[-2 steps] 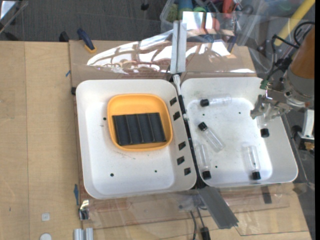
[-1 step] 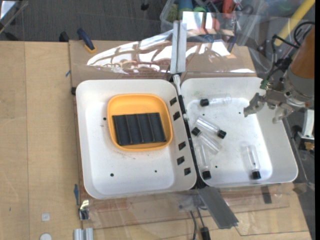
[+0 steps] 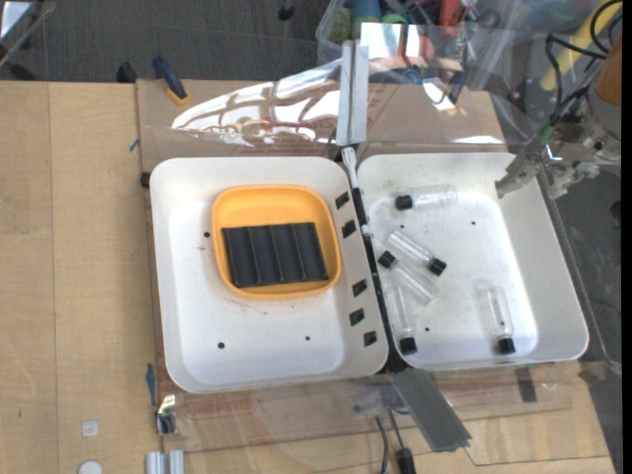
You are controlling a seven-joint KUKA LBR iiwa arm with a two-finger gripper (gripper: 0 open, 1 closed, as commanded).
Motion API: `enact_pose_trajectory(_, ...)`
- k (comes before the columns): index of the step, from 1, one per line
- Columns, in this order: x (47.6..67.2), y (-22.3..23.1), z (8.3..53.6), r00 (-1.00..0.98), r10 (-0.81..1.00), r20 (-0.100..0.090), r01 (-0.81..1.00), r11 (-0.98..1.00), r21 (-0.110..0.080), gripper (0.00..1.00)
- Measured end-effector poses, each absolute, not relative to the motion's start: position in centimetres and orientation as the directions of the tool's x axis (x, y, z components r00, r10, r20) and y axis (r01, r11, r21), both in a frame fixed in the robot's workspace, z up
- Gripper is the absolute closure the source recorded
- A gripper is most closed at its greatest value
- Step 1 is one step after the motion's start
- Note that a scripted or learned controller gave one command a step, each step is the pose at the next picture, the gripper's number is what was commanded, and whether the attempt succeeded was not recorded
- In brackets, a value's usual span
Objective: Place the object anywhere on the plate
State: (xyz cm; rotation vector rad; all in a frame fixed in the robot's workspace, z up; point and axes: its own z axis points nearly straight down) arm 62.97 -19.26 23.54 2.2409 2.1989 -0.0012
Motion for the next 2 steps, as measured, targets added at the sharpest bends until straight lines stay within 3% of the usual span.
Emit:
enact_pose_trajectory(1,66.7,-22.0,18.0,0.005,1.000,-0.002,1.000,-0.005,0.000,0.00)
enact_pose_trajectory(2,66.9,-21.9,22.6,-0.070,0.998,-0.003,0.998,0.070,0.002,0.00)
